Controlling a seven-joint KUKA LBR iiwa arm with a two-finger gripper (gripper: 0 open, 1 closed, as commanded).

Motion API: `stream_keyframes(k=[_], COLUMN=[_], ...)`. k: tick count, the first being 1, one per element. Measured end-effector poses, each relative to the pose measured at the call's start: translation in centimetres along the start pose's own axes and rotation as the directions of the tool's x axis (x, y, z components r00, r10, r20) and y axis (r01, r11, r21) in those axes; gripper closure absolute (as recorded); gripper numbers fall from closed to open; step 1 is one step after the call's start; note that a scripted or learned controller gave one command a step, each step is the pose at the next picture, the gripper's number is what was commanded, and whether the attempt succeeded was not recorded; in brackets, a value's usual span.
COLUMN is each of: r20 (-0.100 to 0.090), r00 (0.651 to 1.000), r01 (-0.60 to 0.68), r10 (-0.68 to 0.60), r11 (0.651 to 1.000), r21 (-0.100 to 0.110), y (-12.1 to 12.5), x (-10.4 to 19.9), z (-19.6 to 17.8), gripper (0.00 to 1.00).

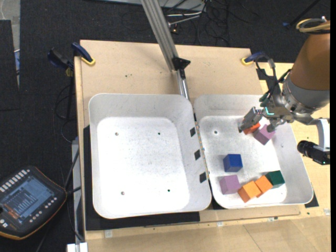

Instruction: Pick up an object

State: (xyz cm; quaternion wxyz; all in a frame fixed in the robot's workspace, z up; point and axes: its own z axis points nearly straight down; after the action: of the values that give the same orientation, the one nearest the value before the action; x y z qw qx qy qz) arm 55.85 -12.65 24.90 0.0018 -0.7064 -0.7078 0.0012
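Blocks are all in the right bin (294, 156), and the one you're after looks like the purple block (263, 135) near its upper right, right under the gripper (261, 125). There's a small orange piece (252, 128) touching or just beside it too, so watch you don't pinch both. Honestly can't tell whether anything's actually clamped or the tool is just hovering over it; too much clutter there. If I were you I'd centre on the purple one, come straight down, and lift slow. Blue block (232, 162), second purple block (229, 184), orange block (250, 189) and green block (275, 179) sit well apart, so no crowding.
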Motion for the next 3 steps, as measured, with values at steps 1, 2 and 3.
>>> stream_keyframes(k=[1, 2, 3], r20=[0.001, 0.0, 0.0], r00=[1.0, 1.0, 1.0], r01=[-0.002, -0.003, -0.003], r10=[0.002, 0.003, 0.003], r11=[1.0, 1.0, 1.0], r21=[-0.004, 0.002, 0.001], y=[0.1, -0.8, -1.0], x=[0.0, -0.2, 0.5], z=[-0.2, 5.7, 10.2], gripper=[0.0, 0.0, 0.0])
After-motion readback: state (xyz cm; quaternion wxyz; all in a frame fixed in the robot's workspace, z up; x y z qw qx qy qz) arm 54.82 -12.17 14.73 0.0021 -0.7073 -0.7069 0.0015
